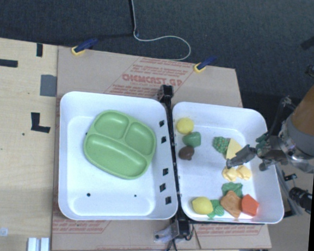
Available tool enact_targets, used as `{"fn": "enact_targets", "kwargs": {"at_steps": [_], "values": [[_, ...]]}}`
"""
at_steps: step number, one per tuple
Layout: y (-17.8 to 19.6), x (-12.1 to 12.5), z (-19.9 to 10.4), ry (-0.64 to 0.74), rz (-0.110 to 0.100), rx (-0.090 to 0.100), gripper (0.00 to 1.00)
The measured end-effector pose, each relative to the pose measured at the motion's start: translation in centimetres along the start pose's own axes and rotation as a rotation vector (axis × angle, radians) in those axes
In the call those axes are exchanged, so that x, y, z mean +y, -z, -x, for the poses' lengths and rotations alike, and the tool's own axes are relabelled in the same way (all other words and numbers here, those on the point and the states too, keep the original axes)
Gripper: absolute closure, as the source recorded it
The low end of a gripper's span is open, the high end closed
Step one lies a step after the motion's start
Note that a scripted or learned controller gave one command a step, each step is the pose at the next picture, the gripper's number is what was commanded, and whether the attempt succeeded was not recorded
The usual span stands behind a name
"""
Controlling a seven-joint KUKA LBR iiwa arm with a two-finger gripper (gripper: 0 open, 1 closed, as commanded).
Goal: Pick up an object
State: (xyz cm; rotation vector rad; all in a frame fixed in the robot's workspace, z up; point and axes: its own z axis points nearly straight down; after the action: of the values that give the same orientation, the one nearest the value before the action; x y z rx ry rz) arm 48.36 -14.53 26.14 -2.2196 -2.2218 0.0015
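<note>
A light green plastic plate [120, 144], divided into three compartments, is seen lying in the left white bin [66, 193], toward its upper middle. The bin is set on a brown cardboard sheet [96, 70] printed with red lettering, which is held at its top edge by two blue and yellow clamps [84, 46] [204, 63]. A thin white cable [153, 39] is looped across the dark carpet above the cardboard. A pale wooden bench surface [12, 153] marked with black shapes is seen at the left.
</note>
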Motion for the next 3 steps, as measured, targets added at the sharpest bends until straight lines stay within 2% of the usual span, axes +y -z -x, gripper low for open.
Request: {"fn": "enact_targets", "kwargs": {"at_steps": [1, 2, 3], "values": [[1.0, 0.0, -0.1, 0.001, -0.001, 0.0, 1.0], [9.9, 0.2, -5.2, 0.006, 0.01, 0.0, 1.0], [23.3, 2.4, -12.3, 0.009, 0.017, 0.0, 1.0]]}}
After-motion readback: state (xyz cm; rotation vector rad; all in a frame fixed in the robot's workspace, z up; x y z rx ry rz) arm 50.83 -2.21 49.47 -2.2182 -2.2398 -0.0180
